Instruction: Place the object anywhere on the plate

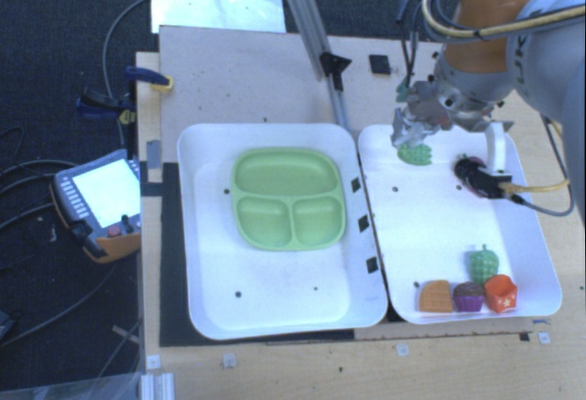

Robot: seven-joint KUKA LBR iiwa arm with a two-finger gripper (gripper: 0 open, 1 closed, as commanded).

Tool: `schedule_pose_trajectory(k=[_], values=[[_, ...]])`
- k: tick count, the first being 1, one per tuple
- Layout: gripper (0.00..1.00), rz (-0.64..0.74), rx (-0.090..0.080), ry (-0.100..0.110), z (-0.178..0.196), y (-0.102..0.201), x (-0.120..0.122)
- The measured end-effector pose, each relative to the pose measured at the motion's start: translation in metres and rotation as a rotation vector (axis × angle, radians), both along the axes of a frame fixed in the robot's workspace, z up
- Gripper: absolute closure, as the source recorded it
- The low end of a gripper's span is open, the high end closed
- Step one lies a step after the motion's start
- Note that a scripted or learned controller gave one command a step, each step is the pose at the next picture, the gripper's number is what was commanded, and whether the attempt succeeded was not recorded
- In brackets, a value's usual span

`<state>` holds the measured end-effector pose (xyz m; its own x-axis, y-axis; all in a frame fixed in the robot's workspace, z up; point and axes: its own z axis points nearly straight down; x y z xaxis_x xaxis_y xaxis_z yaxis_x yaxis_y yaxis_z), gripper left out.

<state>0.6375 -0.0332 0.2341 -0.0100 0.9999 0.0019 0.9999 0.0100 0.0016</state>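
Note:
A light green plate (pixel 289 198) with three compartments lies in the left bin (pixel 211 297). My gripper (pixel 408 135) hangs over the far left corner of the right bin (pixel 449 215). A small green bumpy object (pixel 416 154) lies on the bin floor directly under the gripper's tip and is partly covered by it. Whether the gripper touches it I cannot tell.
Near the right bin's front right corner sit an orange-brown piece (pixel 435 297), a purple piece (pixel 468 297), an orange-red piece (pixel 500 292) and a green piece (pixel 483 261). A black cable fitting (pixel 478 175) hangs from the arm over the bin's right side. A slanted metal pole (pixel 311 14) crosses behind the bins.

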Motion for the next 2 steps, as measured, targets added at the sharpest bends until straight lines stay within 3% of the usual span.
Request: schedule_pose_trajectory(k=[2], values=[[1.0,0.0,0.0,0.001,-0.003,0.115,-0.017]])
